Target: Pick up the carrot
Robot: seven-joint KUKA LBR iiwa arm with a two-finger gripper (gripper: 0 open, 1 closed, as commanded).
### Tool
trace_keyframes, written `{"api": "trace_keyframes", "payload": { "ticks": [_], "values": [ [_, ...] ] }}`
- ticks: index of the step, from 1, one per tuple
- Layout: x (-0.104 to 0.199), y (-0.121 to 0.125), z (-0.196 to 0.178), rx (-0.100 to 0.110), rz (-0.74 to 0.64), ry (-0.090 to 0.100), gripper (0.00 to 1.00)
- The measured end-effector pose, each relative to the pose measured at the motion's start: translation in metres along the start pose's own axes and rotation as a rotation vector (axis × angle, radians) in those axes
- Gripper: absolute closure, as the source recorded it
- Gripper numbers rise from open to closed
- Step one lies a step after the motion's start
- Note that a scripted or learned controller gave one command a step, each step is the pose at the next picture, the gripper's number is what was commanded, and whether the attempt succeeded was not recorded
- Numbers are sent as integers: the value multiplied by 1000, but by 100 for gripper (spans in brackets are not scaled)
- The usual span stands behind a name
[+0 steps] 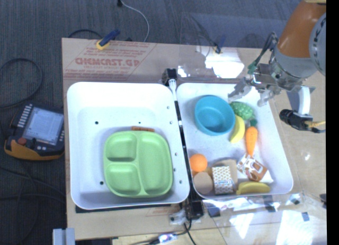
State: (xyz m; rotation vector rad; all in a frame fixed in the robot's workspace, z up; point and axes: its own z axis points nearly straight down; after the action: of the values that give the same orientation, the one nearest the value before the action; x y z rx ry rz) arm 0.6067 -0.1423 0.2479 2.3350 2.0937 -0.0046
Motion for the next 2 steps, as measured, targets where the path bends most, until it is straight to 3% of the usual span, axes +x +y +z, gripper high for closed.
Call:
{"api": "trace_keyframes", "payload": {
  "ticks": [1, 2],
  "values": [
    [1, -1, 2, 4, 0, 1, 0],
    [-52, 4, 103, -5, -131, 14, 0]
  ]
}}
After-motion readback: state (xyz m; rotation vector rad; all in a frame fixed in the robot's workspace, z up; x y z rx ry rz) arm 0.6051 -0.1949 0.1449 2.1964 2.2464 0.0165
